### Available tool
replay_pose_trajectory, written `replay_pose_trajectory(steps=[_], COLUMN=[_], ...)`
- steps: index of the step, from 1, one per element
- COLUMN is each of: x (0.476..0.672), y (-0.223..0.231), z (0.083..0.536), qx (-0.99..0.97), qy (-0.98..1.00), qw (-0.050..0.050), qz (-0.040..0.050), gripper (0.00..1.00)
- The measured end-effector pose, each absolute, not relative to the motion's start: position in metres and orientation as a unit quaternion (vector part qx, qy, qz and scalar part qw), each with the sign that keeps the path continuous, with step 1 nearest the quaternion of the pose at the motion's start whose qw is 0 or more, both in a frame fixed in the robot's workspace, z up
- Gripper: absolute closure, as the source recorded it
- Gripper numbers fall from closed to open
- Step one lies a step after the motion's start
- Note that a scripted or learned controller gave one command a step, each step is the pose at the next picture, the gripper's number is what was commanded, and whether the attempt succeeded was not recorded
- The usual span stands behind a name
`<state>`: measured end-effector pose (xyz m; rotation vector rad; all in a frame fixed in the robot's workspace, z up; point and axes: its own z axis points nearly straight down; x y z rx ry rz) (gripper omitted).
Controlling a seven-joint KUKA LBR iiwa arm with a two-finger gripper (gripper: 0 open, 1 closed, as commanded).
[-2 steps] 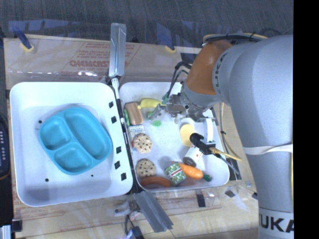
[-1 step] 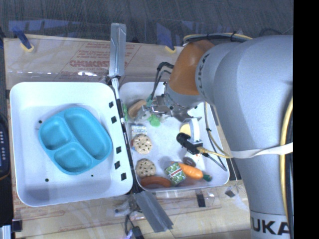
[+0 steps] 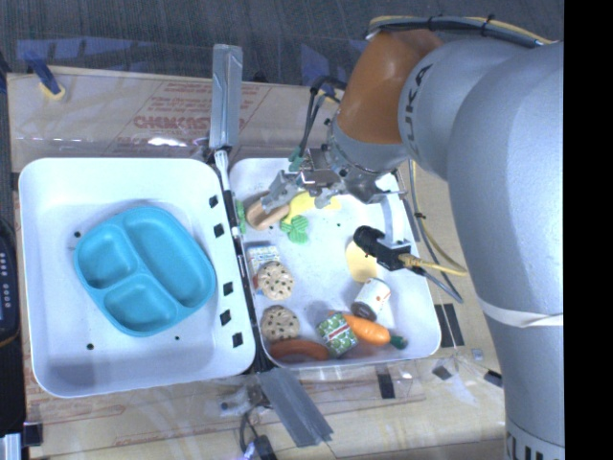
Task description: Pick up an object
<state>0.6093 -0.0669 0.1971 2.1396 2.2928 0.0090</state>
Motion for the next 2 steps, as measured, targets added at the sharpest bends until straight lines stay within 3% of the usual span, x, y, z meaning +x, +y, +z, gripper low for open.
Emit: replay_pose_trajectory(steps=[1, 2], x=[0.625, 0.62], y=[-0.117, -0.109], z=[0.119, 0.091], qx=[0.686, 0.661], qy=[0.727, 0.75], qw=[-0.004, -0.003], qz=[-0.0039, -0.0013], gripper=[0.0, 0.0])
